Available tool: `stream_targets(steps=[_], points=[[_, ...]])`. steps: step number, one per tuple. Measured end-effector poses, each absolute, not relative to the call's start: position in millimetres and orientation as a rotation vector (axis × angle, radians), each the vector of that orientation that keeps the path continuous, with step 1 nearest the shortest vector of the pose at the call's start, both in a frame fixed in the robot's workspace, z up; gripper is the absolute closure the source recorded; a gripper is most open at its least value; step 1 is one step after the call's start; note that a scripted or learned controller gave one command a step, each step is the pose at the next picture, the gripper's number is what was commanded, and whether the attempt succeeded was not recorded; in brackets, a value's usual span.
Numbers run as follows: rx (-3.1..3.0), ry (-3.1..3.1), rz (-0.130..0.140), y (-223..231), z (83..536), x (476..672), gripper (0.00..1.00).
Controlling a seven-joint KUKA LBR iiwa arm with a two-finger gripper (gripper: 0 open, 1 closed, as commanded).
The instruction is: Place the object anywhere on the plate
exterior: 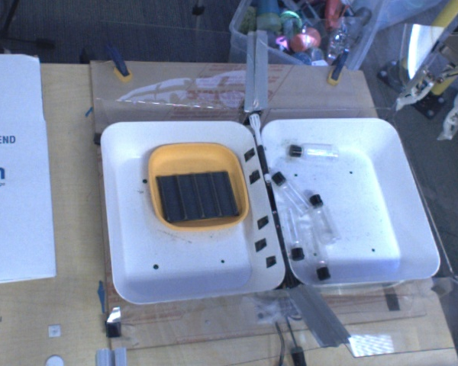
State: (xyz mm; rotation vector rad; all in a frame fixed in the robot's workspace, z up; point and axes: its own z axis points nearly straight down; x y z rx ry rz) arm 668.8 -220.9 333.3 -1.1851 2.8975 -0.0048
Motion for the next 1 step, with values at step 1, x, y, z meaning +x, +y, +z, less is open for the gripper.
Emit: stream_targets(steps=[1], points=[[-1.119,2.928,0.001,-223.5,325.9,667.6,0.00]])
